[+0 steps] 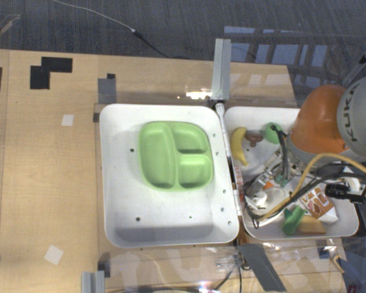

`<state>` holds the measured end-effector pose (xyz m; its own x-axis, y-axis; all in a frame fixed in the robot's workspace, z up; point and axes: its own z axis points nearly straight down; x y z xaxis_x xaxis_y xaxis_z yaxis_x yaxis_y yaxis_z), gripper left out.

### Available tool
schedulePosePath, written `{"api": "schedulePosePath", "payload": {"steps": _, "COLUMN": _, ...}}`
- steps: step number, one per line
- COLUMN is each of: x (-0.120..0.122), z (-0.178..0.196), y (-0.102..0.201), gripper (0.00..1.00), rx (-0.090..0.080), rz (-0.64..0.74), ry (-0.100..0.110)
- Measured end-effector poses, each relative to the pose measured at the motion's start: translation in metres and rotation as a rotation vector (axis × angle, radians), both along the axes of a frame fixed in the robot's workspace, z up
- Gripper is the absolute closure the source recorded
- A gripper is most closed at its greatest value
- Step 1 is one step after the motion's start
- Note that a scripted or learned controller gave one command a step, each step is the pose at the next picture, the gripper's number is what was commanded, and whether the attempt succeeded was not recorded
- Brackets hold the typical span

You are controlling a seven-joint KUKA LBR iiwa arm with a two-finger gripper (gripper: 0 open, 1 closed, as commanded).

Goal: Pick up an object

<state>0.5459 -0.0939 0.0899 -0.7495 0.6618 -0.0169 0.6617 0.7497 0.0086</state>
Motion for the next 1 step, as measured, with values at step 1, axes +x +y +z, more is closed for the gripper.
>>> {"api": "schedulePosePath", "payload": {"steps": 1, "x": 0.0006, "z": -0.0003, "y": -0.0075, "gripper": 0.00, "rx": 0.002, "rz": 0.053, "ry": 0.002}}
